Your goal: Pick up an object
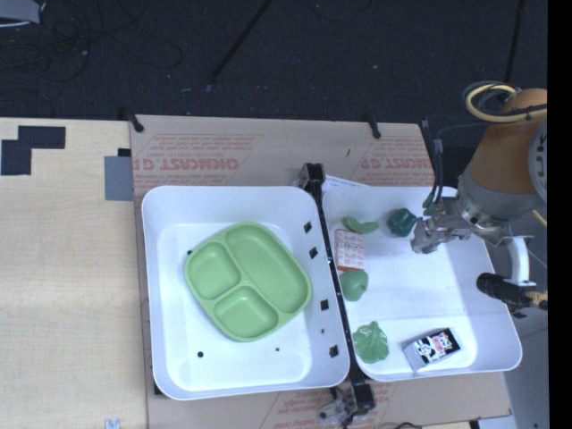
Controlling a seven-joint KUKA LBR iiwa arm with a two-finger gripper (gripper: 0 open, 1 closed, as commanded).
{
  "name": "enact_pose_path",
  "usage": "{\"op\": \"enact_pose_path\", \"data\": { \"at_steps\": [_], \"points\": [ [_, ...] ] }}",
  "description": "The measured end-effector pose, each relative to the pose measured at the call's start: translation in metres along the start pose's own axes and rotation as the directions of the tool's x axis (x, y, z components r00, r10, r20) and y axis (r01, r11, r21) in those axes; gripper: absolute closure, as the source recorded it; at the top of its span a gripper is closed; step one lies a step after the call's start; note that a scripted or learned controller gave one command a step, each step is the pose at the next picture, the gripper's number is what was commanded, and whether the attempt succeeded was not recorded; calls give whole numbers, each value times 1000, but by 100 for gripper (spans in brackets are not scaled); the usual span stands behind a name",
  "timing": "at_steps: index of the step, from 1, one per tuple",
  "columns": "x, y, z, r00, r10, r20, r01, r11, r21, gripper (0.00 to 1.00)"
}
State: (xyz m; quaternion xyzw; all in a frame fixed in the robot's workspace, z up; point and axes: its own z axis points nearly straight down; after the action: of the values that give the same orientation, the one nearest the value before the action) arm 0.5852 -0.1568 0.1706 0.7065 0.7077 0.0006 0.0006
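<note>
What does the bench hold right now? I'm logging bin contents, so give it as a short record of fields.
left bin: white shallow bin holding a green three-compartment plastic plate
right bin: white shallow bin holding several small items
right bin items: dark green lump, red-and-white card, leafy green piece, black-and-white small box
claw: over right bin's far side, beside the dark green lump
</note>
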Motion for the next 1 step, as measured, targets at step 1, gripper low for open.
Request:
{"op": "enact_pose_path", "data": {
  "at_steps": [1],
  "points": [
    [-2,9,-59,1000,0,1,0,1000,-2,100]
  ]
}}
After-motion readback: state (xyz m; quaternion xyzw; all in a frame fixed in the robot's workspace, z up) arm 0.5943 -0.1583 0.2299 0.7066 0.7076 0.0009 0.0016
